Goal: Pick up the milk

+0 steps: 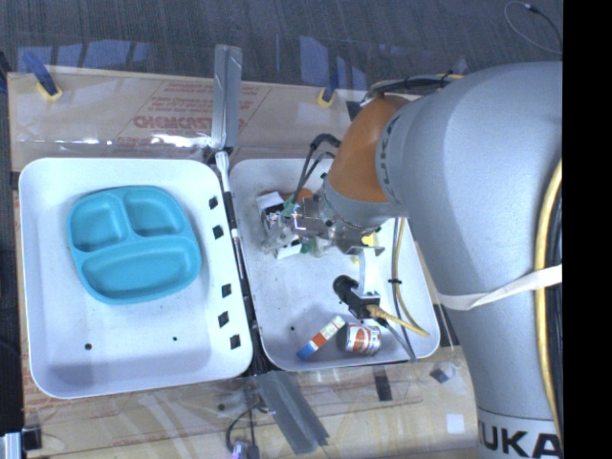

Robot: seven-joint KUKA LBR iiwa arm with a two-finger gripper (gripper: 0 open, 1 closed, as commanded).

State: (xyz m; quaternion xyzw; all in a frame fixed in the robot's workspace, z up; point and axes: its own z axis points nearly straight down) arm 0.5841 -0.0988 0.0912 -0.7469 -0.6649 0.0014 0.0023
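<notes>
Two white bins sit side by side on your bench: the left bin carries a blue divided plate, and all the work is in the right bin. Your arm leans in from the right and puts the gripper low over the far left part of that bin, among a small clutter of white and green bits too fine to name. From this angle you cannot tell how wide the gripper stands or whether it has anything in it, so count nothing as held. What reads best as the milk is the small white piece with a blue end and a red band. That is a judgement, not a certainty, because it is tiny here. It lies on its side against the near wall of the right bin, well apart from the gripper. It is nearer the camera than the gripper and a little toward the arm's side. Its long axis runs on a slant, with the blue end toward the near left corner and the other end toward a red and white can just beside it, perhaps touching. You would likely need to bring the gripper toward the near wall and close across the short width of the milk. The can and the wall crowd that grasp.
</notes>
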